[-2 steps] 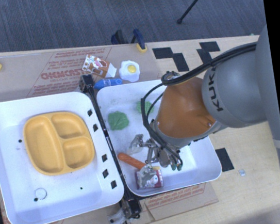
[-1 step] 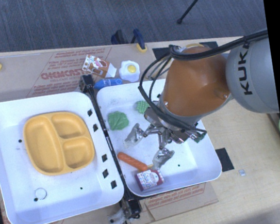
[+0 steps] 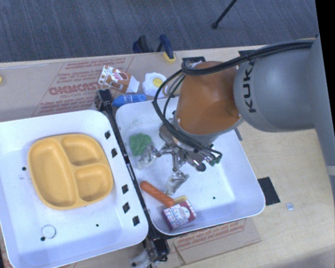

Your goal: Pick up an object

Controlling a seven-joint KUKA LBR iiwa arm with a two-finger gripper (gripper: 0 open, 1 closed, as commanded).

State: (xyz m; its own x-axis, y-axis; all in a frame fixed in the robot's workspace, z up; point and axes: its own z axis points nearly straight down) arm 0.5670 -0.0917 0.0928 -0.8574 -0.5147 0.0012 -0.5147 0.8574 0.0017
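Observation:
My gripper (image 3: 162, 170) hangs over the middle of the right bin (image 3: 237, 182), below the orange wrist band. Its two metal fingers are spread apart with nothing between them. One fingertip (image 3: 146, 157) lies just below a green leafy toy (image 3: 139, 143) near the bin's left wall. The other fingertip (image 3: 176, 182) points down toward an orange carrot (image 3: 158, 193), which lies slanted beside it. A red and white packet (image 3: 178, 214) rests at the bin's front edge, below the carrot. The arm hides the bin's back right part.
The left bin (image 3: 9, 204) holds a yellow divided plate (image 3: 70, 170) and a small clear ring (image 3: 48, 231). Behind the bins lie a snack packet (image 3: 113, 77), a blue item (image 3: 130, 98) and a white and yellow toy (image 3: 154, 81). A black divider (image 3: 124, 168) separates the bins.

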